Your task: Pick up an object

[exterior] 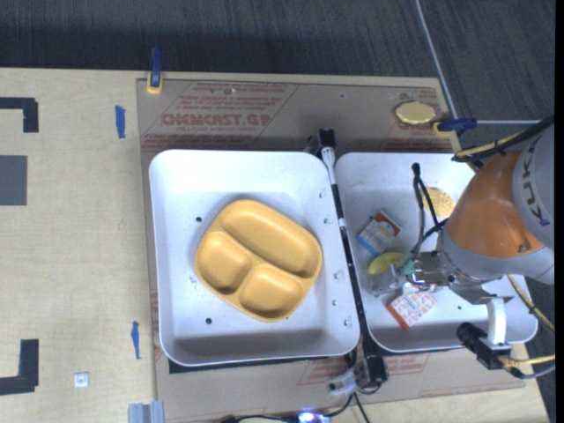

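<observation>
Two white bins side by side on the bench. Left bin (176, 236) holds a big yellow three-compartment tray (257, 258), upside down by the look of it. Right bin (370, 179) has the arm (493, 223) reaching in from the right, orange band low over the bin. Gripper (414, 271) sits down among the clutter; cannot tell its state, hidden by the wrist.

Candidate objects, all in the right bin: red-white packet (411, 307) just below the gripper, small printed carton (379, 231) above it, yellow banana-like piece (384, 263) just left of it.

Risks: items crowd together, so a grasp may catch two or push one away. Flat packet likely slips off.
</observation>
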`<state>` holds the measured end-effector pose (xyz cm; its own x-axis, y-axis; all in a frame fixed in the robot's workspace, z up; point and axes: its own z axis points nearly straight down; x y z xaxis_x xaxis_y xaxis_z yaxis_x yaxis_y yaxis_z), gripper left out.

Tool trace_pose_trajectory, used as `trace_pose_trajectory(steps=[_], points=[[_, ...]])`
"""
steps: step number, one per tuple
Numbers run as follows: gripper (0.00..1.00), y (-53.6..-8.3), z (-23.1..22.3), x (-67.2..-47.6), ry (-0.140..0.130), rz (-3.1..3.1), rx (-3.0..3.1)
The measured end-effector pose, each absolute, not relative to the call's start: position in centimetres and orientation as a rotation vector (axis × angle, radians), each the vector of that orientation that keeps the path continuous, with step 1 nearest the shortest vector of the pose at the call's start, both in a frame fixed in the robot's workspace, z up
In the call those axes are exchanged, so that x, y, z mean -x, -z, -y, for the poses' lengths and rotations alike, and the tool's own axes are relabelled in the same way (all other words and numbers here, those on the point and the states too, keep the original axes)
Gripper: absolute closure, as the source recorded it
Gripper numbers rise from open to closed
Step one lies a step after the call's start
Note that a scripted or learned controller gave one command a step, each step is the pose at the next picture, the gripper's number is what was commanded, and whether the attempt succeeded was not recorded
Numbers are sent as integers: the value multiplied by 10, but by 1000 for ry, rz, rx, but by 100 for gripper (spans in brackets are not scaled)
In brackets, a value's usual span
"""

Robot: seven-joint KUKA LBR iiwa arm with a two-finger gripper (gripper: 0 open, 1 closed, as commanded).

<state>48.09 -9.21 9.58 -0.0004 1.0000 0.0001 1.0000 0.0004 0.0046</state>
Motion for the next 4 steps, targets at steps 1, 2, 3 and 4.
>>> trace_pose_trajectory(steps=[1,2,3,4], points=[[0,-96,92,-481,-5,-2220,-2219],[0,-86,93,-480,-2,-2223,-2222],[100,-96,93,-481,-5,-2221,-2219],[0,-96,93,-481,-5,-2220,-2219]])
